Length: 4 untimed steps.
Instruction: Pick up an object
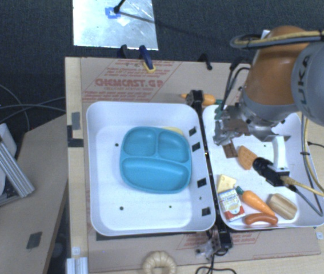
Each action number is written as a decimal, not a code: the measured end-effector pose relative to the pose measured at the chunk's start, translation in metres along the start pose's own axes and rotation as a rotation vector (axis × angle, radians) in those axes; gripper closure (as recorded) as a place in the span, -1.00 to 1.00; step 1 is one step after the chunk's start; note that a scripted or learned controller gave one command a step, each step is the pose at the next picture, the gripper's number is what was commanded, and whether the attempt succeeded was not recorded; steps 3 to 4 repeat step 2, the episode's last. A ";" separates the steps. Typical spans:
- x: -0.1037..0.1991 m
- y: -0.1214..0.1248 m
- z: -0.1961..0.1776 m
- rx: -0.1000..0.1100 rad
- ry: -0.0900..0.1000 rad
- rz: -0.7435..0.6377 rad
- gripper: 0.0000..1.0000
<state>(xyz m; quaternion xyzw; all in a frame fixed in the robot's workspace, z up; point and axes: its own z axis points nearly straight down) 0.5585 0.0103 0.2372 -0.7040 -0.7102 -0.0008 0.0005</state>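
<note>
Risk of claw point(226, 137), grip state impossible to tell, snagging right bin point(309, 221) wall or nudging cracker point(246, 157) aside, closing on nothing.

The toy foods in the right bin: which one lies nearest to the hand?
The orange cracker-like piece, just below the hand. The carrot, sausage and bread roll lie toward the bin's front edge.

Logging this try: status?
Gripper low over right bin, fingers unclear. Nothing seen held. Cracker, carrot, sausage lie loose beside it.
</note>
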 end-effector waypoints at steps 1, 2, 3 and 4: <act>0.044 -0.033 -0.002 0.002 0.000 0.000 1.00; 0.072 -0.060 0.019 0.002 -0.001 0.003 1.00; 0.072 -0.060 0.019 0.002 -0.001 0.003 1.00; 0.072 -0.060 0.019 0.002 -0.001 0.003 1.00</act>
